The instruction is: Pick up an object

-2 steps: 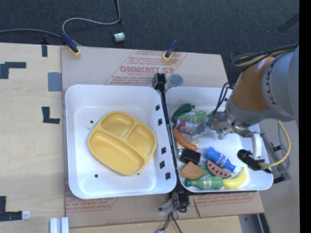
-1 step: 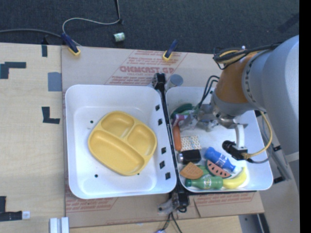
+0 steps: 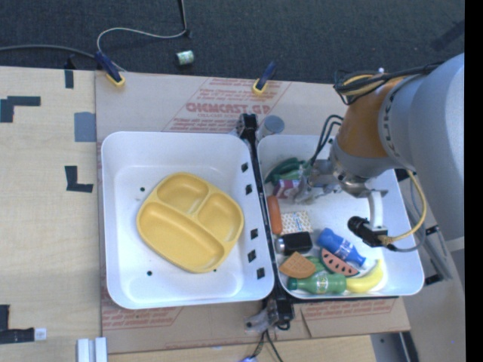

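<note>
My gripper [image 3: 303, 186] is low in the right bin [image 3: 413, 268], near its upper left part. It hangs over a green and red item [image 3: 284, 170] and just above a square cracker [image 3: 296, 222]. An orange sausage [image 3: 275, 213] lies beside the divider. Lower in the same bin lie a black block [image 3: 296, 241], a blue bottle [image 3: 340, 247], a watermelon slice [image 3: 337, 263], a brown bread piece [image 3: 296, 265], a green bottle [image 3: 320, 283] and a banana [image 3: 370, 279]. The wrist hides what is directly under the gripper.
The left bin [image 3: 113, 202] holds a yellow divided plate [image 3: 190, 221]. The grey arm with its orange band [image 3: 370, 123] fills the upper right, and its cables hang over the right bin's right side. Yellow clamps [image 3: 264, 80] sit on the cardboard's far edge.
</note>
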Tool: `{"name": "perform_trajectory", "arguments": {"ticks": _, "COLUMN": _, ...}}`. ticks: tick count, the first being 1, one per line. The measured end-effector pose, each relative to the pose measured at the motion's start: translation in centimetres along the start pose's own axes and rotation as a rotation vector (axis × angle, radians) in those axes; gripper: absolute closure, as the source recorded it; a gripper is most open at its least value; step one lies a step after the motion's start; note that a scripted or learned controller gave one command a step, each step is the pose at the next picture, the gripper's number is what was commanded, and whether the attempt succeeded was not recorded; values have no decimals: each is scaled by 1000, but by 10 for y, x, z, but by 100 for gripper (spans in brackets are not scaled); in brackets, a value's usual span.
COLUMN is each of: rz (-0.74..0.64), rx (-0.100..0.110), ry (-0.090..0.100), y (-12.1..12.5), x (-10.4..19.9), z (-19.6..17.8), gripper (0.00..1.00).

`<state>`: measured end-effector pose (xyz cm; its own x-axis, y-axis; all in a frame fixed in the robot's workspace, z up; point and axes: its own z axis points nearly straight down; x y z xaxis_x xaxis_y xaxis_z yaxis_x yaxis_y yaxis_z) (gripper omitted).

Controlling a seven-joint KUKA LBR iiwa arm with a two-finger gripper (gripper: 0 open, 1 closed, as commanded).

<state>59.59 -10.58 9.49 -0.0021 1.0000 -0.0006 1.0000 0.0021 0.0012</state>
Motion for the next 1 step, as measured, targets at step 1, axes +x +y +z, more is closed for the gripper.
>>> {"name": "perform_trajectory", "arguments": {"ticks": 1, "rz": 0, "rx": 0, "ry": 0, "y": 0, "x": 0, "z": 0, "gripper": 0}}
